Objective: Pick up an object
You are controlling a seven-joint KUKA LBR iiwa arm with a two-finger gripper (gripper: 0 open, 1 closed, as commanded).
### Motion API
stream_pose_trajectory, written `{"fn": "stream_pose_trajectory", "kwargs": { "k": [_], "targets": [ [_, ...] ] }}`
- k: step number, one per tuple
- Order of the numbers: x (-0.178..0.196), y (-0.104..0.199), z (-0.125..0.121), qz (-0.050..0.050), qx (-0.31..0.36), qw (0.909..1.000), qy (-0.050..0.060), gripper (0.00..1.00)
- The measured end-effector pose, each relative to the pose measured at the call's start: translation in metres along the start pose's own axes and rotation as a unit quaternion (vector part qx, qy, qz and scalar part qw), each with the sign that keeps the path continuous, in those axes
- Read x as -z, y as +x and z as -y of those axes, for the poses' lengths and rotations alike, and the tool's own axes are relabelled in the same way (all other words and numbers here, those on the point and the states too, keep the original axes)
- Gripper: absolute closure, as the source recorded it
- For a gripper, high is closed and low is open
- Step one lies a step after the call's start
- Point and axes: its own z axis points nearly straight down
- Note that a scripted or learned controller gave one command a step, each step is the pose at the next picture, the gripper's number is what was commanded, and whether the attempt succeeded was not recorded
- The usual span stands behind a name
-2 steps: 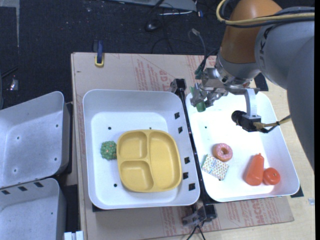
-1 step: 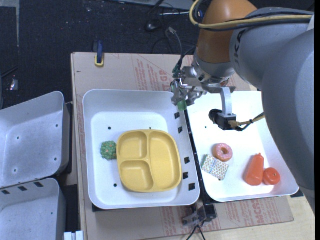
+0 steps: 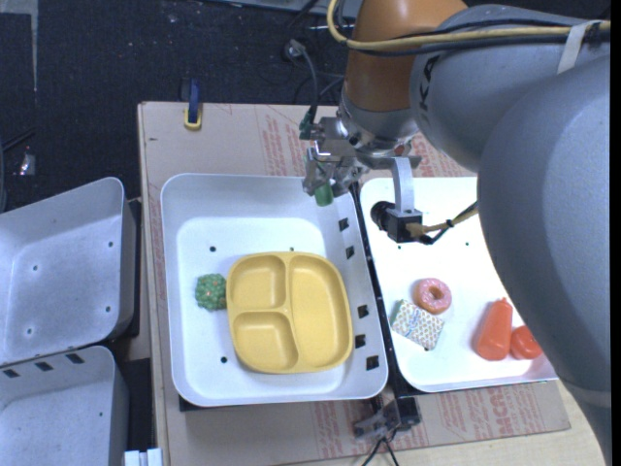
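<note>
Two shallow white plastic bins sit side by side on a tan bench top (image 3: 243,129) printed with red lettering. The left bin (image 3: 184,260) carries a yellow three-compartment plastic plate (image 3: 289,311), lying flat and slightly turned, occupying the centre and right part of the bin floor, its right side close to the bin's right wall. A small green knobbly ball-like object (image 3: 211,291) rests touching or just beside the plate's left edge, toward the bin's left half. The right bin (image 3: 456,377) carries a pink-frosted ring doughnut toy (image 3: 432,296) near its middle; just below and left of it, a small square patterned pouch or sponge in white with coloured specks (image 3: 419,325), tilted diamond-wise near the bin's left wall. An orange-red bottle-shaped toy (image 3: 495,330) lies toward the front right corner, partly hidden by the arm, with a rounder orange piece (image 3: 525,343) beside it. The grey arm with the orange band (image 3: 388,27) reaches in from the right, wrist above the back edge between the two bins. The gripper (image 3: 325,190) hangs over the back right corner of the left bin, a green tip showing at its lower end. Jaw state: cannot tell; the fingers are too small and cluttered to read. A blue-and-yellow clip (image 3: 193,108) sits at the bench's back left corner.
</note>
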Motion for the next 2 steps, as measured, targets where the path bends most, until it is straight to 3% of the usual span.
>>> {"fn": "stream_pose_trajectory", "kwargs": {
  "k": [1, 2],
  "targets": [
    [0.0043, 0.0067, -0.0064, 0.001, -0.002, 1.0, 0.0, 1.0],
    [0.004, 0.0063, -0.0061, 0.001, -0.002, 1.0, 0.001, 0.0]
  ]
}}
